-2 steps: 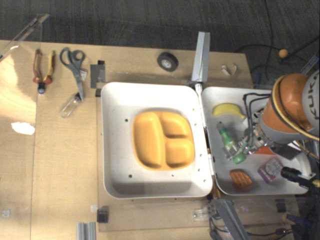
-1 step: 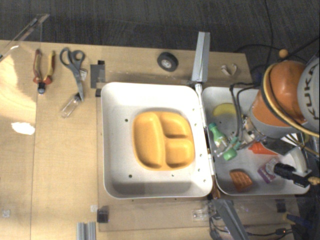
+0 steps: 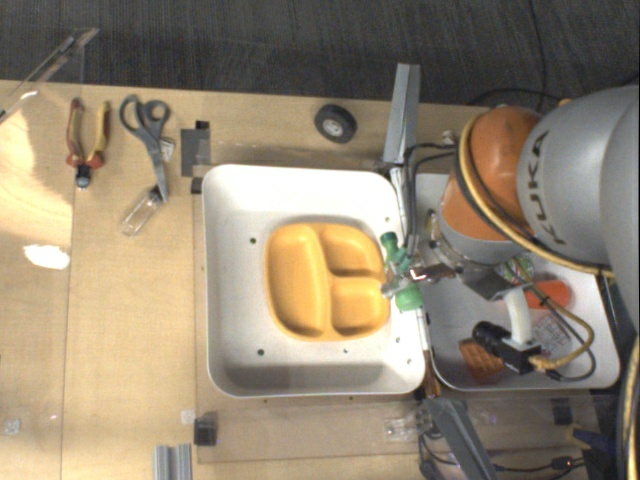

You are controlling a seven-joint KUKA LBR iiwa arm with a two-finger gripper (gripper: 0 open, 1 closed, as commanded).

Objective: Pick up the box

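A yellow box (image 3: 325, 278), a rounded tray with three compartments, lies in the middle of the left white bin (image 3: 240, 358). My gripper (image 3: 398, 273) hangs at the box's right rim, close to the wall between the two bins. Its green fingertips (image 3: 391, 248) stand apart, one above the other in the view, and the gripper is open. Nothing is held between them. I cannot tell whether they touch the box's rim. The grey arm with its orange band covers much of the right bin (image 3: 600, 368).
In the right bin lie a red-orange thing (image 3: 548, 293) and a brown thing (image 3: 480, 360), partly hidden by the arm. Scissors (image 3: 150, 133), red-handled pliers (image 3: 85, 138) and a black tape roll (image 3: 335, 121) lie on the bench beyond the bins.
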